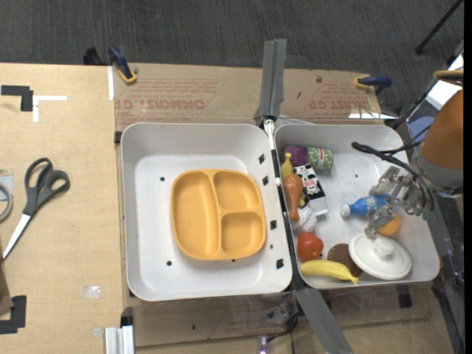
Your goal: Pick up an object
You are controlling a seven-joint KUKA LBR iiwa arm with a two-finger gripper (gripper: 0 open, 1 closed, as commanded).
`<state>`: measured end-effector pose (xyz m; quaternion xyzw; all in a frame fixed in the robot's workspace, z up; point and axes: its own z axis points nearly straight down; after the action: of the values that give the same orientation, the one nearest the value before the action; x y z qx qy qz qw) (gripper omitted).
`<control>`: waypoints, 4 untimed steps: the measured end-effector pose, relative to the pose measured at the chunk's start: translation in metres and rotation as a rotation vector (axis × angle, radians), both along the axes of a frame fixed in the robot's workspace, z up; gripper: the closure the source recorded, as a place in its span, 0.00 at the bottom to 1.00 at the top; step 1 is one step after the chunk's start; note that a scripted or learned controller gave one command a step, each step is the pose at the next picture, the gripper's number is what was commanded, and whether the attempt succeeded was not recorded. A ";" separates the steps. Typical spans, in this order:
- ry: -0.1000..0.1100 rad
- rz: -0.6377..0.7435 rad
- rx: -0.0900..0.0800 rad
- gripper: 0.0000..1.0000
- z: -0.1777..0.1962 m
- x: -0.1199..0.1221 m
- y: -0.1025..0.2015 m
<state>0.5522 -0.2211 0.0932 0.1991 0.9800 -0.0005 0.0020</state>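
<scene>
Right bin (413, 142): gripper (385, 201) over blue bottle (361, 206).

The arm (448, 142) is cut off by the right edge. The gripper (385, 214) hides part of an orange ball (391, 225) (its fingers are too small to tell apart).

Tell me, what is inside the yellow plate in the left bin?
The yellow plate shows three bare compartments with nothing lying in them. It rests on the floor of the left bin, so the part of the floor beneath it is covered and cannot be seen.
</scene>
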 end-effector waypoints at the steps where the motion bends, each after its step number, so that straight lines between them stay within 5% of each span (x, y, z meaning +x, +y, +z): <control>1: -0.004 0.004 -0.002 1.00 0.010 0.002 0.001; 2: -0.004 0.004 -0.002 0.00 0.010 0.002 0.001; 4: -0.011 -0.192 -0.001 0.00 0.003 -0.038 0.027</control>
<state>0.5144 -0.1939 0.0967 0.2921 0.9563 0.0002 0.0073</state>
